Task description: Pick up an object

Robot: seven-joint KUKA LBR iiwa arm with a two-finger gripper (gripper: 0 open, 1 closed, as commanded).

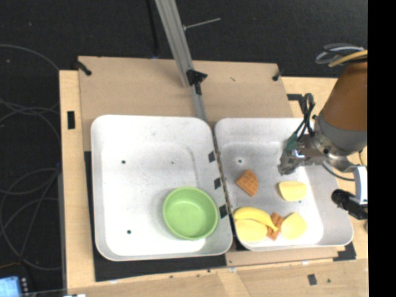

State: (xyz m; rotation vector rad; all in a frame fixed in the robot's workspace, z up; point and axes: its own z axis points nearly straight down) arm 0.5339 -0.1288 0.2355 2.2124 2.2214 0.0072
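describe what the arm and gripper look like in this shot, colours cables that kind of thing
The arm is a thick rounded body with a broad orange band over a grey wrist section. Dark cables loop along its side down to the gripper, a small metallic grey and black assembly.

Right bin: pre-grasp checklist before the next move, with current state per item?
1. Targets present in right bin: ok; waffle piece, yellow piece, banana there.
2. Gripper over the right bin: ok.
3. Nothing between the fingers: cannot tell.
4. Yellow piece nearest, apart from the others: ok.
5. Banana free-standing: not ok; it touches an orange piece.
6. Green bowl out of the way in left bin: ok.
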